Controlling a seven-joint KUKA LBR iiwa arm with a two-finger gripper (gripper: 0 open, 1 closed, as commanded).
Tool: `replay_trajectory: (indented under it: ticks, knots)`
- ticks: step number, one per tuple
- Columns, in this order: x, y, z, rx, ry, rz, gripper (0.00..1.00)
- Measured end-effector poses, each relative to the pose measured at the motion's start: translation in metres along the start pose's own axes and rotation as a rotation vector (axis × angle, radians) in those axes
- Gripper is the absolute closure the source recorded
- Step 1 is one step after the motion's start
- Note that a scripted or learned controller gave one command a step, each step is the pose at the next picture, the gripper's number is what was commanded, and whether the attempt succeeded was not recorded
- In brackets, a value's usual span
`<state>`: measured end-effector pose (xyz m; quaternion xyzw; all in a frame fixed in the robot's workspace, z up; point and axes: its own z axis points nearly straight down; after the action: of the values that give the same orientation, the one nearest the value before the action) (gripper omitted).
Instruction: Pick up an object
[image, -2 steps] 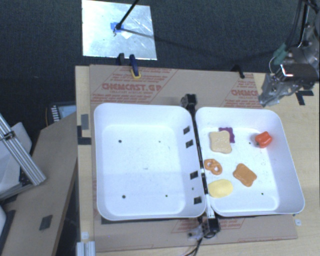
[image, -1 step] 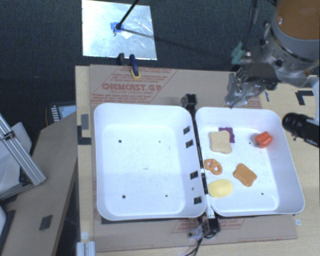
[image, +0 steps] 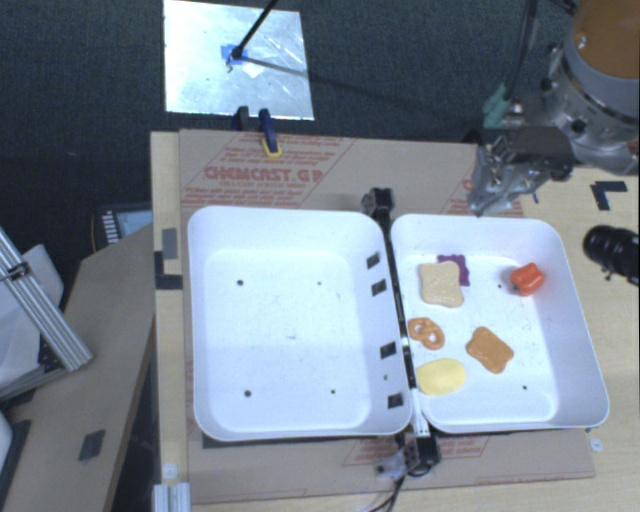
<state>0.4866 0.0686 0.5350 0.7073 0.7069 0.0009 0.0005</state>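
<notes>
orange object (image: 527, 278) near right bin (image: 588, 350) side wall; gripper (image: 488, 203) at far rim, opening unclear.

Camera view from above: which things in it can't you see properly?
- Purple thing: camera view, mostly hidden behind the toast-shaped piece, so its kind is unclear.
- End effector: camera view, blurry and too small for detail.
- Arm: camera view, cut off by the top right edge.
</notes>
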Motion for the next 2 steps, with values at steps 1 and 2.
replay_trajectory:
  ticks: [1, 2]
  knots:
    - [0.073, 0.014, 0.0, 0.0, 0.002, -0.012, 1.0]
    - [0.148, 0.037, 0.001, 0.0, 0.002, -0.011, 1.0]
